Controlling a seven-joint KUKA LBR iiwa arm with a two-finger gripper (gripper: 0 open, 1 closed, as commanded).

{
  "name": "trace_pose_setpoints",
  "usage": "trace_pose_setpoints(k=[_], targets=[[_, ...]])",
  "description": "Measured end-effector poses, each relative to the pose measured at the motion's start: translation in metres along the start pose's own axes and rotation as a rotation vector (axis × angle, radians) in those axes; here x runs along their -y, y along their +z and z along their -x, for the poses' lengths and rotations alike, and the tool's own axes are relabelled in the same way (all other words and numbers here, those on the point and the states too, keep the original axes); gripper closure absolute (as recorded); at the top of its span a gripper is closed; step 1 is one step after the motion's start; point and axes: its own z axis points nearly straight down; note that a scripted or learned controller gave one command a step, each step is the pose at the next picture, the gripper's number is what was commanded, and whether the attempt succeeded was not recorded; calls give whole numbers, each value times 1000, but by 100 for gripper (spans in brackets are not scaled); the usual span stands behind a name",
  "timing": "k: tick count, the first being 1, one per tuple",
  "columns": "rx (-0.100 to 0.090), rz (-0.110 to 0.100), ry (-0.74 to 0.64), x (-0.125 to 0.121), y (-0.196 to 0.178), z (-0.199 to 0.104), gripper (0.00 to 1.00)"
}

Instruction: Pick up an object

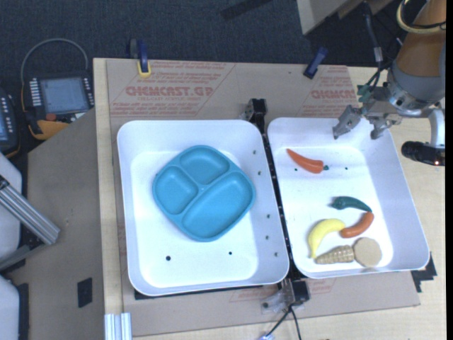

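My gripper (360, 128) hangs over the far edge of the right bin (396, 183), fingers spread open with nothing between them. Just below and left of it lies an orange-red carrot (306, 161). Further toward the near side sit a dark green pepper (351, 204), an orange sausage-shaped piece (356, 225), a yellow banana (323, 235), a tan corn cob (335, 256) and a round beige cookie (367, 251), bunched together. None of them touches the gripper.
The left bin (141, 190) holds a blue divided plate (204, 192). A black clamp (256, 110) sits between the bins at the far side. A pendant with a screen (62, 95) lies off the bench at left.
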Motion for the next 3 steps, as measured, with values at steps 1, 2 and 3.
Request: trace_pose_setpoints(k=[1,2,3], targets=[[3,14,-3,-3,-8,0,0],[1,7,-3,5,49,-7,0],[1,8,-3,5,102,-7,0]])
